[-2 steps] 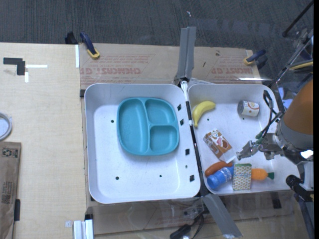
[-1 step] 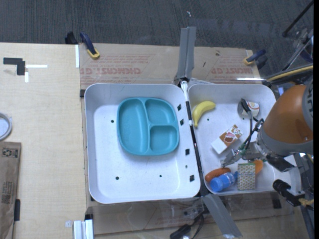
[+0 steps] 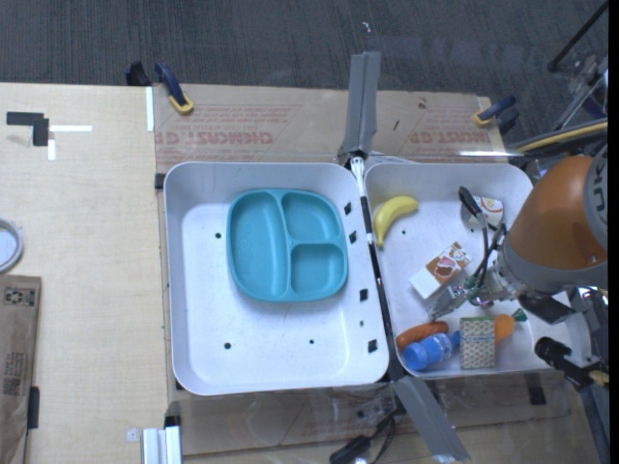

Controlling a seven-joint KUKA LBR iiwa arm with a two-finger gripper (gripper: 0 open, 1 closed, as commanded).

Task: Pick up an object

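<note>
The gripper (image 3: 462, 296) hung low in the right bin (image 3: 440, 177), among the small white carton (image 3: 441, 269), the carrot (image 3: 423, 333), the blue bottle (image 3: 430, 350) and the green-patterned box (image 3: 478, 343) — whether it was apart or together could not be told, and nothing showed between its tips. With the pieces lying so near one another, a closing pinch would likely nudge one aside or catch two at once. The banana (image 3: 392, 215) lay well apart — the safer choice.
</note>
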